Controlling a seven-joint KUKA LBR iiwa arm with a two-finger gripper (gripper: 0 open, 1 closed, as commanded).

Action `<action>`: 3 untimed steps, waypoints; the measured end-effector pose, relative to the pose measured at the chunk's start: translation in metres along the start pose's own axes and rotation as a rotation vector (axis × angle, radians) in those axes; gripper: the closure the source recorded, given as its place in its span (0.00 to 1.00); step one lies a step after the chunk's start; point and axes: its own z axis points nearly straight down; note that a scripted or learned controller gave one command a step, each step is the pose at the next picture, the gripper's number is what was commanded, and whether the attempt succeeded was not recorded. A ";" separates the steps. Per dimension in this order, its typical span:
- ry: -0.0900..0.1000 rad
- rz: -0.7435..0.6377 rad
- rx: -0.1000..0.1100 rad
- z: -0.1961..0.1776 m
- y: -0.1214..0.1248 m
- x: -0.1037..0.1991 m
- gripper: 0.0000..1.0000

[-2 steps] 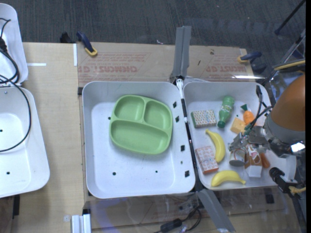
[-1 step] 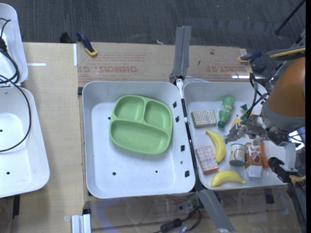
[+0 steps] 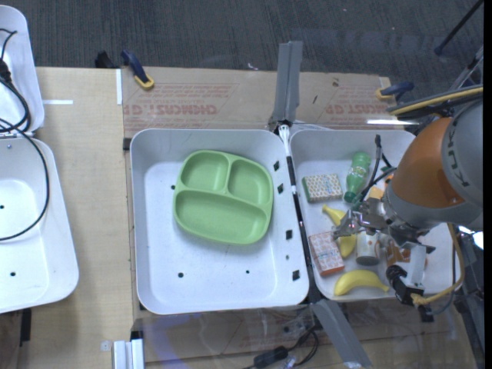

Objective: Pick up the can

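Right white bin (image 3: 304, 141), lower middle: the small white can with a red label and grey lid (image 3: 367, 248) stands among clutter, apparently upright, its round top facing the camera. A yellow banana (image 3: 360, 283) lies just below it in the frame, a second yellow banana (image 3: 342, 229) just to its left, and a red-and-white printed box (image 3: 325, 254) further left.

The arm's two-finger gripper (image 3: 355, 223) hangs just above and slightly left of the can in the frame, very near it, over the second banana. Judgement: the coming move turns on a short shift toward lower right, then a straight descent around the can's vertical axis.

Whether the fingers are spread or pressed together I cannot tell; dark cables and the metal wrist parts blur into them. Nothing visibly sits between them.

The orange band and grey wrist cover the bin's right half. A green plastic bottle (image 3: 357, 171) and a patterned flat box (image 3: 322, 186) lie higher up. The left white bin (image 3: 154, 283) holds a green divided plate (image 3: 223, 197).
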 end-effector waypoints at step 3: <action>0.047 -0.042 0.023 0.001 0.006 -0.079 0.00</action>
